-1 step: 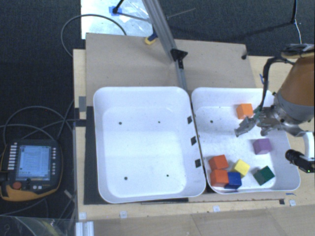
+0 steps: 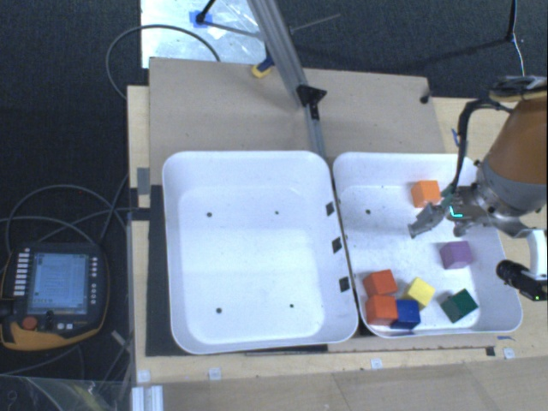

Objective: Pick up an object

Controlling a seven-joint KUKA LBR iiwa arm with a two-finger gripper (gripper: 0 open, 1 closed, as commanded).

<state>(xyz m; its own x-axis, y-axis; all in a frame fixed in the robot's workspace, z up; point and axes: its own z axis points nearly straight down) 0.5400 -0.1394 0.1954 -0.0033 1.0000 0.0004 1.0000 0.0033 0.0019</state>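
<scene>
1. Here, a camera looks down at a slant on a light wooden table (image 2: 240, 101) that carries two shallow white bins side by side.
2. The left bin (image 2: 184, 178) fills the centre of the frame; its floor shows a few small dark dots.
3. The right bin (image 2: 360, 174) sits at centre right, touching the left bin along a shared edge marked by small dark clips.
4. The grey arm with its orange band (image 2: 522, 144) enters from the right edge of the frame, above the right bin.
5. The end effector (image 2: 425, 222) hangs over the upper middle of the right bin, its grey tip pointing left. Whether it is released or clenched cannot be told, and no block is seen between its tips.
6. An orange cube (image 2: 425, 193) lies just above and beside the end effector, in the bin's upper part.
7. A purple cube (image 2: 455, 253) lies just below and to the right of the end effector.
8. Along the bin's lower edge sits a cluster: two orange blocks (image 2: 381, 294) stacked close, touching a blue block (image 2: 408, 312), with a yellow cube (image 2: 420, 291) just above the blue one.
9. A dark green cube (image 2: 460, 305) lies near the bin's lower right corner, apart from the cluster.
10. A control pendant (image 2: 53, 294) with a screen lies at the lower left of the frame on dark carpet, with cables looping around it.
11. A grey metal pole (image 2: 278, 37) slants down from the top centre to the table behind the bins.
</scene>
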